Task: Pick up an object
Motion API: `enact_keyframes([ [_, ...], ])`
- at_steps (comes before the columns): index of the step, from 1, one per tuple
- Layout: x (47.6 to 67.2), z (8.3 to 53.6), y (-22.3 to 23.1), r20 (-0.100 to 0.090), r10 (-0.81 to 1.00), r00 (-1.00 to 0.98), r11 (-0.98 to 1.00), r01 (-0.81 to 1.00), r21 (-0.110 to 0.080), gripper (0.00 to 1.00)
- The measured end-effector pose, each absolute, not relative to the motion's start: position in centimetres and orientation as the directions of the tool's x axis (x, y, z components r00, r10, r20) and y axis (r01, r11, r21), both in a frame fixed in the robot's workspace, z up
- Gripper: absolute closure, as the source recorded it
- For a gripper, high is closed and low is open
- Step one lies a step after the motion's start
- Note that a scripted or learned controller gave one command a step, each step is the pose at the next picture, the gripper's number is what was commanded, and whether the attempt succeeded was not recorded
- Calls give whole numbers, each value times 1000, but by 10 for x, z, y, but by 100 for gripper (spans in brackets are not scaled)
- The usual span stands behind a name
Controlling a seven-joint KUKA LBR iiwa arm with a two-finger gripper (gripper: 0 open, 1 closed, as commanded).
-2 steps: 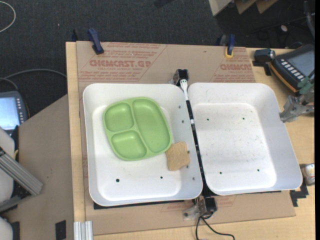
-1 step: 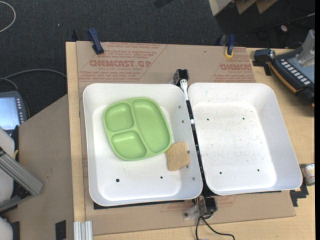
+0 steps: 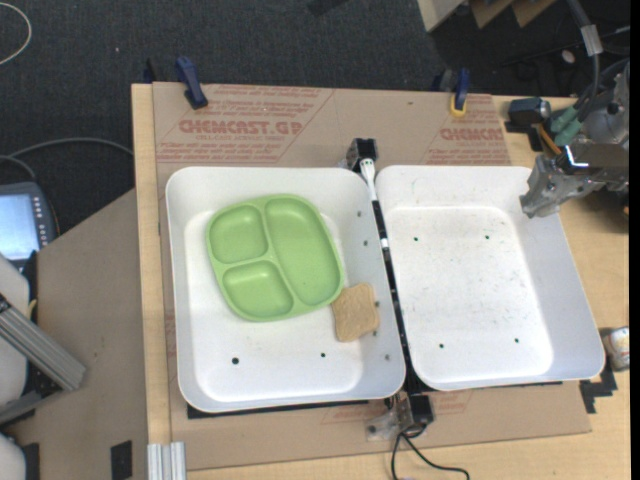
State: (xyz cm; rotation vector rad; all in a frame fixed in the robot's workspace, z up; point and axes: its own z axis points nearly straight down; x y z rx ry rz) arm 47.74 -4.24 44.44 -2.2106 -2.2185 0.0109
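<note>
Bench (image 3: 250, 128): brown board, two white bins; tool (image 3: 541, 196) at right bin rim, grip state unclear.

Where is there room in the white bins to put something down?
The right bin has bare floor from the middle divider across to its far rim. In the left bin, a free strip runs along the near edge below the green plate and tan sponge. The left bin's middle is crowded.

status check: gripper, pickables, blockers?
Gripper at right bin's far right rim, nothing visibly held. Green divided plate and tan sponge in left bin, sponge touching the plate. Nothing blocking.
</note>
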Motion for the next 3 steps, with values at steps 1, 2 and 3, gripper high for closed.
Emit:
enact_keyframes([
  [1, 514, 491, -123, -5, 1000, 6, -6, 1000, 9, 100],
  [2, 477, 380, -134, 3, 1000, 3, -3, 1000, -13, 100],
  [3, 528, 545, -83, -3, 1000, -8, 8, 1000, 23, 100],
])
